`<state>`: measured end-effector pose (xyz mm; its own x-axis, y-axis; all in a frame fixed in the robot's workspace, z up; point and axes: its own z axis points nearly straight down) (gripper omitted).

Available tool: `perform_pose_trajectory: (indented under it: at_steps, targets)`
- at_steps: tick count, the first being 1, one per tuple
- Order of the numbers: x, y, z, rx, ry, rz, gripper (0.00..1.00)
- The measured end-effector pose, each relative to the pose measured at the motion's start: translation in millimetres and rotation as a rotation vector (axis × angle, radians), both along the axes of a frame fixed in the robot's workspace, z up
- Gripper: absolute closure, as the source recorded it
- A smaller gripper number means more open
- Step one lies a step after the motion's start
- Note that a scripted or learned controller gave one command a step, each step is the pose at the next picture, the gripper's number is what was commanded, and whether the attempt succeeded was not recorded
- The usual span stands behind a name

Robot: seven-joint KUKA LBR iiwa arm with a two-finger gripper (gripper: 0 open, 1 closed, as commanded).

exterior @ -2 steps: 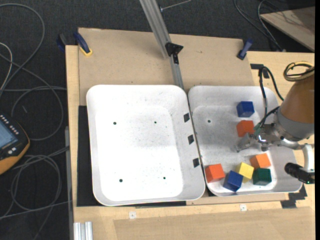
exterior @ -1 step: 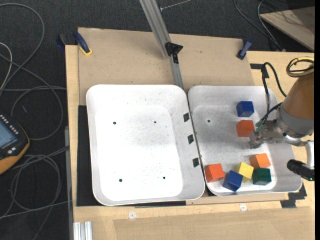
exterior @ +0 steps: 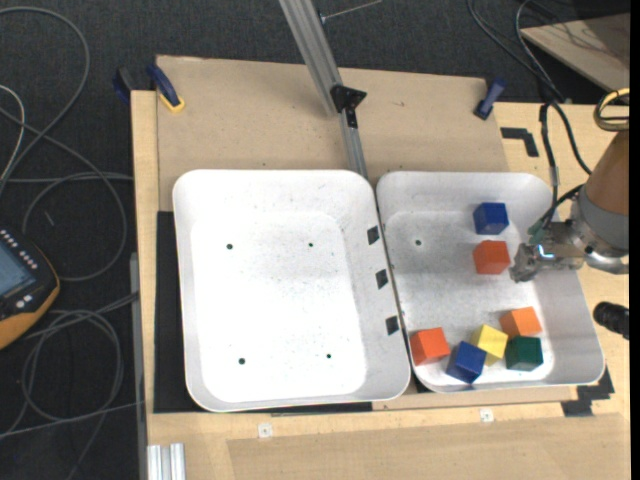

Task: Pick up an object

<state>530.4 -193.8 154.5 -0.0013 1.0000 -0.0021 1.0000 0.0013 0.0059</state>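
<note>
The right bin (exterior: 440, 203) holds several small blocks. A blue cube (exterior: 490, 217) lies near its far side, with an orange-red cube (exterior: 490, 257) just in front of it. Along the near rim sit an orange block (exterior: 430, 344), a blue block (exterior: 465, 360), a yellow block (exterior: 491, 341), a green block (exterior: 523, 352) and an orange block (exterior: 520, 320). My gripper (exterior: 530, 260) hangs at the bin's right side, just right of the orange-red cube, and nothing shows between its tips.
The left bin (exterior: 200, 268) lies beside the right one, with black clips (exterior: 380, 278) along the shared rim. A slanted metal bar (exterior: 318, 48) crosses above the bins' far side. Cables trail on the floor at left.
</note>
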Motion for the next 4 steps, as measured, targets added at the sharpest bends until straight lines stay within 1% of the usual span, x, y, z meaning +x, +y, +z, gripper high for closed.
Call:
perform_pose_trajectory:
  at_steps: [1, 2, 3, 4]
  targets:
    - [11.4, 0.3, 58.5, -0.001, -0.002, 0.001, 1.0]
    - [14.6, 1.7, 102.4, 0.0, -0.001, 0.001, 1.0]
    - [15.7, 1.7, 138.7, 0.0, 0.0, 0.001, 1.0]
    - [32.9, 53.0, 142.2, 0.003, 0.002, 0.005, 1.0]
